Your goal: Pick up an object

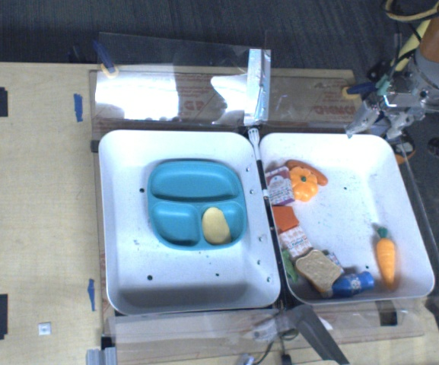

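Overhead, the gripper [383,120] hung at the far right corner of the right bin [348,196], just outside its rim; whether it was open or closed could not be told. Nothing was seen in its grasp.

The right bin, smooth white plastic with rounded corners, carried the loose objects. Along its left edge: a glossy orange pumpkin-shaped toy [306,182], a printed packet [280,190] touching it, a flat orange square block [285,218], then a second packet [295,241]. At the near left corner lay a tan, rough-textured slice of toy bread [318,270], with a blue rounded piece [353,283] just beside it. A tapered orange carrot [386,256] with a green top lay near the right edge, well apart from the rest.

The left bin [120,204] held a matte blue compartment tray [196,202]; a smooth yellow egg-shaped object [216,225] sat in its near right compartment.
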Tool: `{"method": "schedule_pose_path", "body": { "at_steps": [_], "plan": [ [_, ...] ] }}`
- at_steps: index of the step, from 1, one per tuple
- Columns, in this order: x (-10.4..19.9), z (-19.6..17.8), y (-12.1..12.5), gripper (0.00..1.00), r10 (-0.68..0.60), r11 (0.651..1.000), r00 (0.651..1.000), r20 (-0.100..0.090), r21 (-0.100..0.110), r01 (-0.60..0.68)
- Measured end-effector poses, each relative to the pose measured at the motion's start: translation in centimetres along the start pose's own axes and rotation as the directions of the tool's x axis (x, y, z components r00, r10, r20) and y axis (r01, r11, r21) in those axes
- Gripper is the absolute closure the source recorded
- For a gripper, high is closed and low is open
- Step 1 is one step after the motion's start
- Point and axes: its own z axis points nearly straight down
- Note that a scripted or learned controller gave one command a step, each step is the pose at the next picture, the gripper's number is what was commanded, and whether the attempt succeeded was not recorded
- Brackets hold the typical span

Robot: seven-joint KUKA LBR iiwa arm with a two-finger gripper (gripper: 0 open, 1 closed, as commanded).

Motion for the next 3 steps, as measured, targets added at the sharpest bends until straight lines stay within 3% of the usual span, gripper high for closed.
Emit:
{"method": "schedule_pose_path", "body": {
  "at_steps": [1, 2, 3],
  "plan": [
    [3.7, 14.9, -1.9, 0.00, -0.131, 0.991, 0.991, 0.000, -0.002, 0.131],
    [3.6, 13.8, -1.8, 1.00, -0.129, 0.992, 0.992, 0.001, -0.004, 0.129],
    [1.0, 15.3, 0.6, 1.00, -0.102, 0.995, 0.995, -0.003, 0.004, 0.102]
  ]
}}
